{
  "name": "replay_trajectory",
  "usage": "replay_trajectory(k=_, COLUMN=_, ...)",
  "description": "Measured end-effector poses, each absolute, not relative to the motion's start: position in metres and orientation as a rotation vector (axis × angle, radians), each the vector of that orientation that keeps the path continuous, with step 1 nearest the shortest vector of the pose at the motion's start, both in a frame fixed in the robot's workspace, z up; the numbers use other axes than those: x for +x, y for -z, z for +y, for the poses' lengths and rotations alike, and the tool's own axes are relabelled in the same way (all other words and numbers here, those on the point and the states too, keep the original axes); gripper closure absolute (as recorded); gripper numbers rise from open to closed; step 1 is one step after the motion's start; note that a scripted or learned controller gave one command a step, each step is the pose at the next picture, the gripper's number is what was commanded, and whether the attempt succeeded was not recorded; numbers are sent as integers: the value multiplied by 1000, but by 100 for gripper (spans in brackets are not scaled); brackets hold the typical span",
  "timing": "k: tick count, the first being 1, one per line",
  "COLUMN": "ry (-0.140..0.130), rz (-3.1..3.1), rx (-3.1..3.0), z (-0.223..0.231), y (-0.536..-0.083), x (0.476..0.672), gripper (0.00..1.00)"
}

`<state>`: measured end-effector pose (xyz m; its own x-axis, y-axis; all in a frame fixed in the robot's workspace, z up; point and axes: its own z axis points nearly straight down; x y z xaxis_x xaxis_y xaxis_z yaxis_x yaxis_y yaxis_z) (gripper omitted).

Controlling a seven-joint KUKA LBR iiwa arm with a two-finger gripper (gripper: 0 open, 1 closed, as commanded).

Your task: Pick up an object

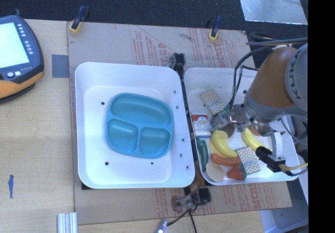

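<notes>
You see the wooden tabletop (36, 143) carrying two shallow white bins. The left white bin (91, 122) holds a blue three-compartment plastic tray (140, 124). Your grey arm with its orange band (272, 82) reaches over the right white bin (209, 76). Its end effector (226, 118) hangs just above a yellow banana (223, 144); you cannot tell its opening. A checkered packet (211, 100) lies just beyond.
</notes>
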<state>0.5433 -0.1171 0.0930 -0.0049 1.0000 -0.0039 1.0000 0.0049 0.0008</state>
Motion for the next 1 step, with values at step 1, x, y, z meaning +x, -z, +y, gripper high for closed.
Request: replay_trajectory(k=1, ry=5, rz=2230, rx=2218, z=-97, y=-91, x=501, gripper=0)
